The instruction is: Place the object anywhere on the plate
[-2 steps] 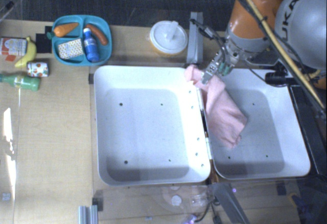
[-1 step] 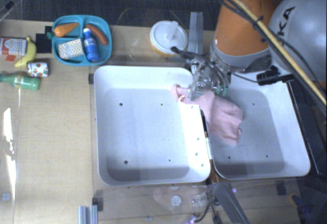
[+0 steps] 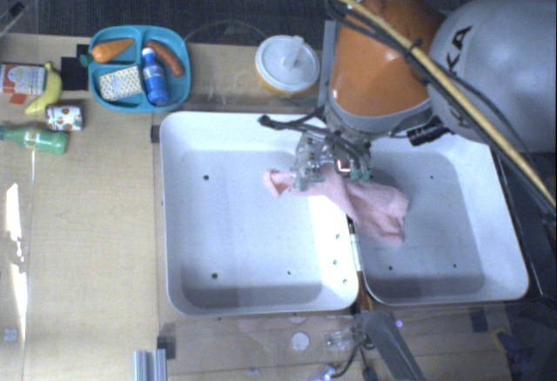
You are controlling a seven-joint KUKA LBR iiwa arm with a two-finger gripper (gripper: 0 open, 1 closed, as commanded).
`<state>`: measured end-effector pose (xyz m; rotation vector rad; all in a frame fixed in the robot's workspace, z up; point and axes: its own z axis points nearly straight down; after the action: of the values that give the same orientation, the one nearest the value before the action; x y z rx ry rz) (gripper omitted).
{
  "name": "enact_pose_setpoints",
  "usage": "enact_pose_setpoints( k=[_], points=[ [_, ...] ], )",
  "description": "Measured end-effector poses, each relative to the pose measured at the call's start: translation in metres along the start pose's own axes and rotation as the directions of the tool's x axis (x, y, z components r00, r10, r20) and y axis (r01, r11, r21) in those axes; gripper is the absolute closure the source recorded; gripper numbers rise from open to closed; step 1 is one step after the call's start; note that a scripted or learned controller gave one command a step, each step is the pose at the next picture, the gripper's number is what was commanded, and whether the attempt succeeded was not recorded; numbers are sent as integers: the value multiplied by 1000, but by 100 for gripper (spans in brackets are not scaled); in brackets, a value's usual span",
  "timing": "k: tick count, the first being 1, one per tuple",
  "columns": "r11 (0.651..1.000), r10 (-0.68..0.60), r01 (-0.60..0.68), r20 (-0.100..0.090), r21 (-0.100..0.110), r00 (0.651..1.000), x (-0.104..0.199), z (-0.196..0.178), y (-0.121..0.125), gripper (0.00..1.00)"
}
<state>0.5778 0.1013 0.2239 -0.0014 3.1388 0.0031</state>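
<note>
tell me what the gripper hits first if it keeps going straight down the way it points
Most likely the pink cloth draped across the two bins' shared edge, right beneath the gripper; depth is hard to judge from above.

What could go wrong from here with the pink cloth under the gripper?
1. The pink cloth drapes across the wall shared by the left bin and the right bin; on lifting, it may catch on that wall or drag.
2. The gripper sits over the cloth's left part, so the longer right part would hang and may slip out.
3. No plain plate shows near; the blue divided tray already holds toy food.
</note>
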Motion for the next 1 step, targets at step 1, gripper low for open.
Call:
enact_pose_setpoints(
  k=[1],
  points=[
    [1000,-2,2,1,-1,1000,30,-5,50,100]
  ],
)
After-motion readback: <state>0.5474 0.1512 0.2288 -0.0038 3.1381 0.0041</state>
